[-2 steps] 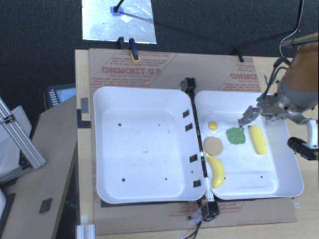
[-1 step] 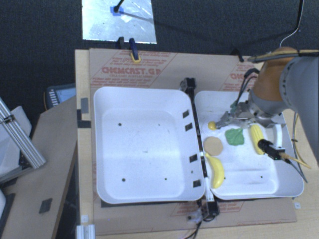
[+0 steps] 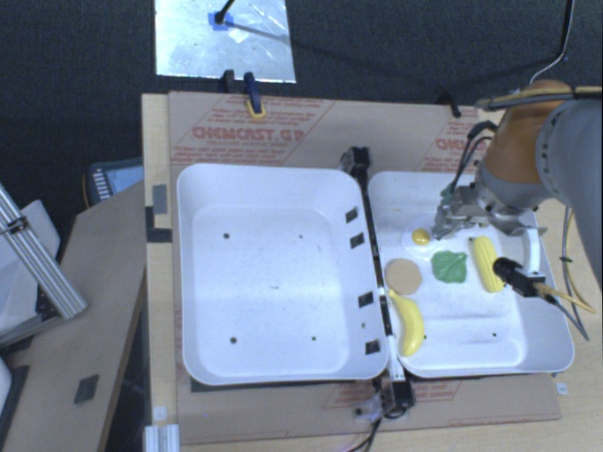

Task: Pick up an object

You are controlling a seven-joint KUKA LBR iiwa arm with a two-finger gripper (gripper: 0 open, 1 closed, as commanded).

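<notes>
The right bin (image 3: 537, 347) holds five objects; the end effector's (image 3: 445, 222) state is unclear.

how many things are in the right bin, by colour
yellow: 2, the banana and the corn cob
white and yellow: 1, the fried egg
green: 1, the leafy piece
tan: 1, the round disc
total: 5
</notes>
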